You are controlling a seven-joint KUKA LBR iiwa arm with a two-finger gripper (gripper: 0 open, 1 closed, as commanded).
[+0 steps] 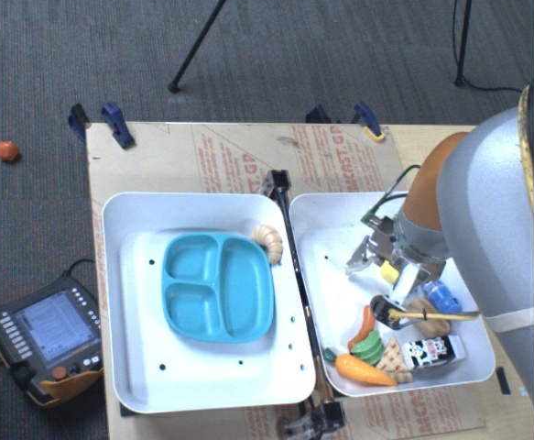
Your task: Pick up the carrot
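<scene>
End effector (383, 262) hovers over right bin (326, 211), finger state unclear. Carrot (365, 370) lies near front wall, well apart. Descend along its length, avoiding green piece (370, 347).

Two white bins sit on the worktop, the left bin (120, 291) and the right bin (326, 236). There is one blue divided plate (218, 287), one pale croissant-like piece (269, 241) at its 1 o'clock, one carrot (363, 369), one green toy (369, 347), one small milk carton (429, 351), one blue item (441, 296) and one cracker (396, 359).
</scene>
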